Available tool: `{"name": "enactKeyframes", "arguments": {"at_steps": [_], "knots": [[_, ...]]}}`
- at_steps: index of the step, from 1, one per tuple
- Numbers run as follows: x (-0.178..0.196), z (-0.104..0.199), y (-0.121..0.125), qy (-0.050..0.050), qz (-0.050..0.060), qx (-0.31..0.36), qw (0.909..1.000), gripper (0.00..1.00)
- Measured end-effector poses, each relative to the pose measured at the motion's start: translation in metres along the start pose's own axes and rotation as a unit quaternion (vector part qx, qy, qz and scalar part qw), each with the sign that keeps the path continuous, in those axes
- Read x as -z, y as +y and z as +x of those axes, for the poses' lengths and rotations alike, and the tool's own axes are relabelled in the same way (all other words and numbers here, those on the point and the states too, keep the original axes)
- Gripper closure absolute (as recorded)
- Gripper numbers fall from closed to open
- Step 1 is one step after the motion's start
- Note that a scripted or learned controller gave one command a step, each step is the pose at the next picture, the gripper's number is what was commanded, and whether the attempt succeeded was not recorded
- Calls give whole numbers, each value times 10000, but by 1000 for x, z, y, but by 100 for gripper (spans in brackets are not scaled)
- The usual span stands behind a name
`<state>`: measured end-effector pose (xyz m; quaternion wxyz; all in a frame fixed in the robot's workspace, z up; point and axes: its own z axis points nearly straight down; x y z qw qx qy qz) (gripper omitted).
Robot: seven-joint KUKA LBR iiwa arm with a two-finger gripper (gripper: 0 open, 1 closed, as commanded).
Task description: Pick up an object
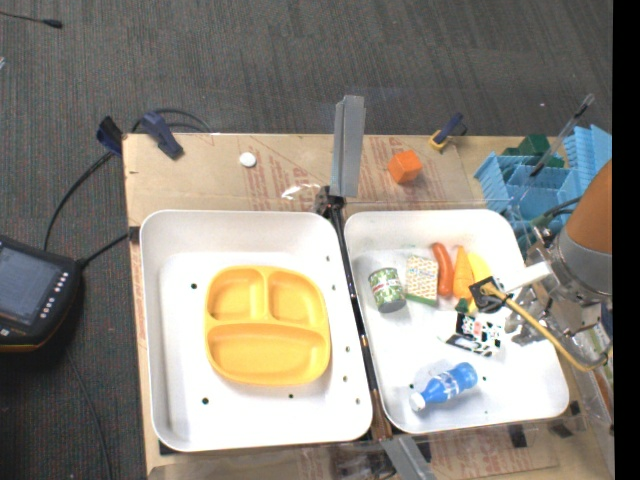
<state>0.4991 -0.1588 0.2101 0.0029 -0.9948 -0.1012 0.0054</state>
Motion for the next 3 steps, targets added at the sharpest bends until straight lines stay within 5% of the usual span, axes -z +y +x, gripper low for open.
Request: {"name": "enactKeyframes", "arguments": {"at_steps": [3], "knots": [[20, -2, -2, -110, 77, 32, 9999, 100]]}}
